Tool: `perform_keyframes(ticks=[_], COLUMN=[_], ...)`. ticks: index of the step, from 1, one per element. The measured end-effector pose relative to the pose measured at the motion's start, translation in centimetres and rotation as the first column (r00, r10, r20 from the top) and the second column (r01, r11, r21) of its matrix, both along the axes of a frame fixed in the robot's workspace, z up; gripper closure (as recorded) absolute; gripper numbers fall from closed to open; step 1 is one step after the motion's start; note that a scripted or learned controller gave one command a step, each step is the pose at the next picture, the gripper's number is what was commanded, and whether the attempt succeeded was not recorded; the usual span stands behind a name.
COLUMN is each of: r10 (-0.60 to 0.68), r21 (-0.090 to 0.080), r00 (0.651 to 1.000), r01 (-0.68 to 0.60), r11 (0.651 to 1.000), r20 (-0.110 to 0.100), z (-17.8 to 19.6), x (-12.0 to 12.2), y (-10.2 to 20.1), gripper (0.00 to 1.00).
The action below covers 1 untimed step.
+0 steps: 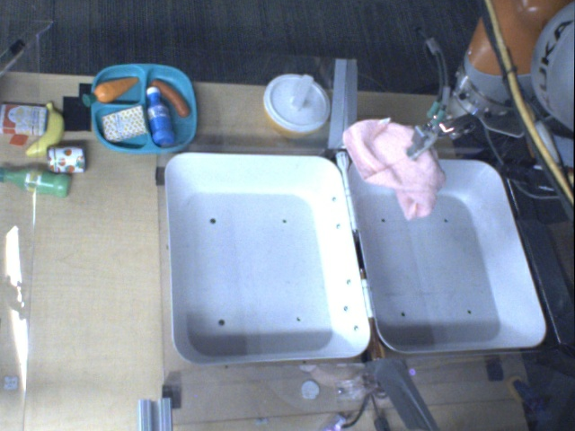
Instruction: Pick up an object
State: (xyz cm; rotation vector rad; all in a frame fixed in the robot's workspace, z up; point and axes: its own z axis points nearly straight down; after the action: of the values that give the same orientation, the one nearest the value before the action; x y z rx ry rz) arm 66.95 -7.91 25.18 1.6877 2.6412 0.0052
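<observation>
Right bin [503,268]: crumpled pink cloth [393,163], one end drooping

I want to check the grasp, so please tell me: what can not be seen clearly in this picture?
- Gripper: its tip is small and dark against the pink cloth, so contact with the cloth is unclear.
- Cloth: its underside is hidden by its own folds.
- Arm: cut off by the top and right edges.
- Labels on the small items at the left: too small to read.
</observation>
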Motion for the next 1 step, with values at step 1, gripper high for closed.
perform_keyframes(ticks=[1], r10=[0.101], r21=[0.001], r00=[0.995], r01=[-0.101], r11=[0.995], r20=[-0.005], z=[-6.75], x=[-0.02], y=[0.44], gripper=[1.0])
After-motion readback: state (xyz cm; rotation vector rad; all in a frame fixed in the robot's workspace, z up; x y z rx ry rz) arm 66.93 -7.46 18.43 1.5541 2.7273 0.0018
